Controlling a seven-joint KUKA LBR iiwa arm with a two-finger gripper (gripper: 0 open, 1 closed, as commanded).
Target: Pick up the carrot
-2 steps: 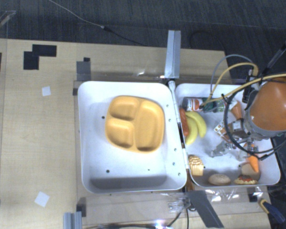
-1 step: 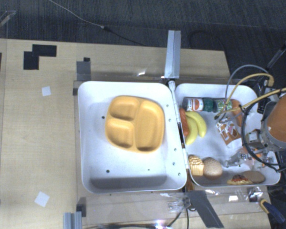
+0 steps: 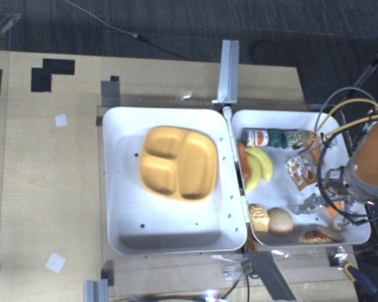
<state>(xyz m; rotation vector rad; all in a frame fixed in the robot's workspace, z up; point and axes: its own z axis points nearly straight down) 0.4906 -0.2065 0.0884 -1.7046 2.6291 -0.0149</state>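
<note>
From the camera above, we see two white bins side by side. The left bin (image 3: 120,187) holds a yellow divided tray (image 3: 178,162) near its middle. In the right bin (image 3: 283,117) the carrot (image 3: 242,162) lies along the left wall, touching the bananas (image 3: 258,167); a can (image 3: 276,138) sits at the far edge. The gripper (image 3: 315,201) hangs low near the right wall, well apart from the carrot; we cannot tell how wide it stands
</note>
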